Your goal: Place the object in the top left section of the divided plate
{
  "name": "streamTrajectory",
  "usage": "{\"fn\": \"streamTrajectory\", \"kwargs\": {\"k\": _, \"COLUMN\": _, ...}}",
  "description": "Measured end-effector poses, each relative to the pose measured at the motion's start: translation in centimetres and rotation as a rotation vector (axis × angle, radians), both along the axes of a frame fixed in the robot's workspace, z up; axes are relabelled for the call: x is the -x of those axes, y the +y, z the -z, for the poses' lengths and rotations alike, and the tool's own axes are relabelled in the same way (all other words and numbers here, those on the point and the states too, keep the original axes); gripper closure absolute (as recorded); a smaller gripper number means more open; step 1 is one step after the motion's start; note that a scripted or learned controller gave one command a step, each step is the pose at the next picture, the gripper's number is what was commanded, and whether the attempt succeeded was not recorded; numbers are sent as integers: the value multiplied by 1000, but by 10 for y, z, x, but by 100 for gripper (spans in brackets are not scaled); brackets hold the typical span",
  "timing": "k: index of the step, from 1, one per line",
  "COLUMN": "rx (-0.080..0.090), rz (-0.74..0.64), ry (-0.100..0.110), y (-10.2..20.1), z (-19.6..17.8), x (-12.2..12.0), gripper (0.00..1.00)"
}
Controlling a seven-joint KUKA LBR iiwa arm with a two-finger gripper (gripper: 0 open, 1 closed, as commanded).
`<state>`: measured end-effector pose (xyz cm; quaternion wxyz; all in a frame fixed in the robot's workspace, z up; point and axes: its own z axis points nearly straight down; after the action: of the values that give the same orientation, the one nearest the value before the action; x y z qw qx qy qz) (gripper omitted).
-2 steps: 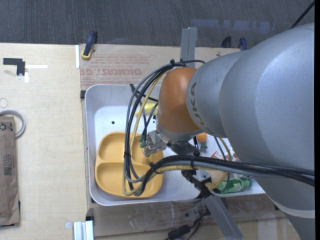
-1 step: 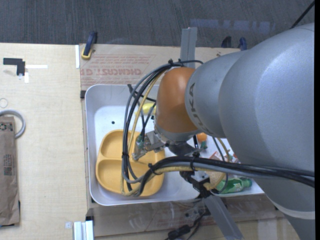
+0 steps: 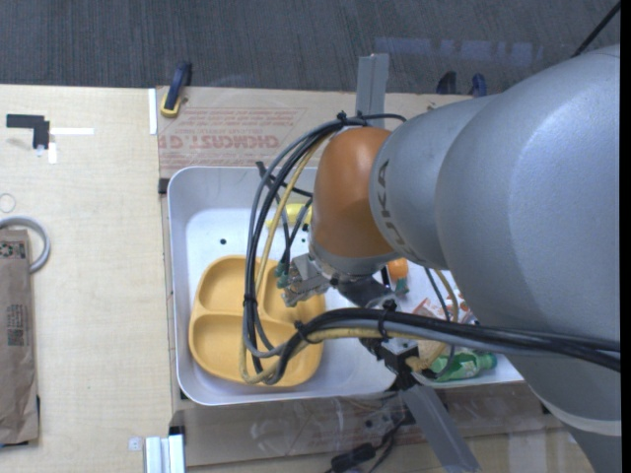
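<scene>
End effector point(image 3: 299, 286) over yellow divided plate point(image 3: 222, 310).

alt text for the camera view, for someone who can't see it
A grey arm with an orange band reaches in from the right and hangs over a yellow divided plate lying in a white bin. Its cables cross the plate's right side, and a green packet lies further right.

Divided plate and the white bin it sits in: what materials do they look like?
Divided plate: probably moulded plastic, matte yellow, judging by the rounded ridges, even colour and lack of sharp glare. White bin: likely plastic too, smooth and slightly glossy with rounded corners, though painted metal can't be ruled out.
</scene>
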<state>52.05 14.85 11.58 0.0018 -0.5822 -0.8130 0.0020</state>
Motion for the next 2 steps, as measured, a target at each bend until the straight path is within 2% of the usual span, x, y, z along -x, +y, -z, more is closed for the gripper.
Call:
{"fn": "streamTrajectory", "kwargs": {"k": 1, "rx": -4, "rz": -5, "ry": 1, "y": 3, "z": -1, "x": 0, "gripper": 0}}
{"fn": "streamTrajectory", "kwargs": {"k": 2, "rx": -4, "rz": -5, "ry": 1, "y": 3, "z": -1, "x": 0, "gripper": 0}}
